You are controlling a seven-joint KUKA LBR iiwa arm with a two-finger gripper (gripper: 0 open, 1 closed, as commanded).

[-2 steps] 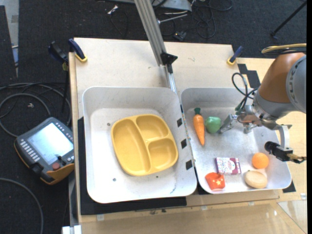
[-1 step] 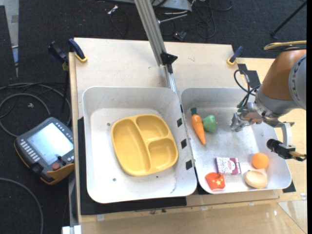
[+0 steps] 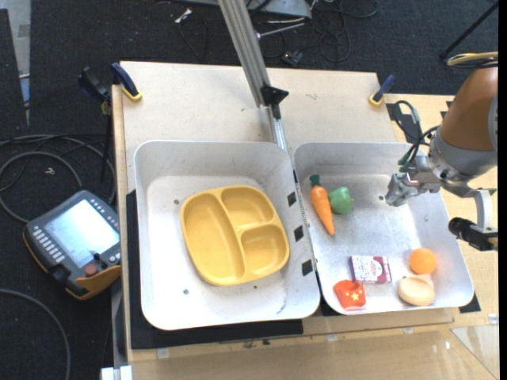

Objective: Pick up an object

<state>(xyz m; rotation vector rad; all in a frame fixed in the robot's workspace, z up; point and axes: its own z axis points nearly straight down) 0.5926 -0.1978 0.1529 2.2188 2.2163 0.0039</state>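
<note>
The right bin (image 3: pixel 444 212) holds a toy carrot (image 3: pixel 322 207) with a green round toy (image 3: pixel 342 200) against its right side. Nearer the front lie a small pink-and-white box (image 3: pixel 370 269), a red toy (image 3: pixel 349 294), an orange ball (image 3: pixel 423 260) and a cream egg-shaped toy (image 3: pixel 416 290). My gripper (image 3: pixel 398 192) hangs over the right bin's far right part, to the right of the green toy and apart from it. Nothing shows between its fingers.
The left bin (image 3: pixel 154 212) holds a yellow divided plate (image 3: pixel 235 233). A slanted metal pole (image 3: pixel 247 46) runs down to the bins' shared edge. A teach pendant (image 3: pixel 71 244) lies on the floor at the left. Orange clamps (image 3: pixel 127 85) grip the bench's far corners.
</note>
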